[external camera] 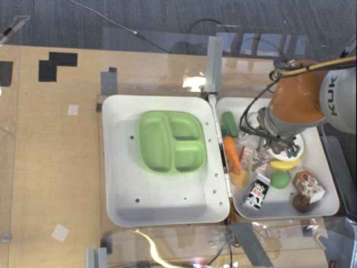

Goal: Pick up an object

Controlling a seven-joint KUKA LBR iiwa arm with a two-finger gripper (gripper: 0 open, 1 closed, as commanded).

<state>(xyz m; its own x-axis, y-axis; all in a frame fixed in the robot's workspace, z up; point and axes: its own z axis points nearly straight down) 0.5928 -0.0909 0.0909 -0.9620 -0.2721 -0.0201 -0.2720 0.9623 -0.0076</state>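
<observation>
The right bin holds several toy foods: a green cucumber, an orange carrot, a yellow wedge, a yellow banana, a green ball, a black-and-white milk carton, a red-and-white box and a brown round piece. My gripper hangs low over the middle of this bin, just left of the banana and above the carton. The orange wrist band covers much of it from above.
A green divided plate lies in the left bin. A metal divider rail separates the two bins. Black cables loop beside the wrist. Tan bench surface spreads to the left.
</observation>
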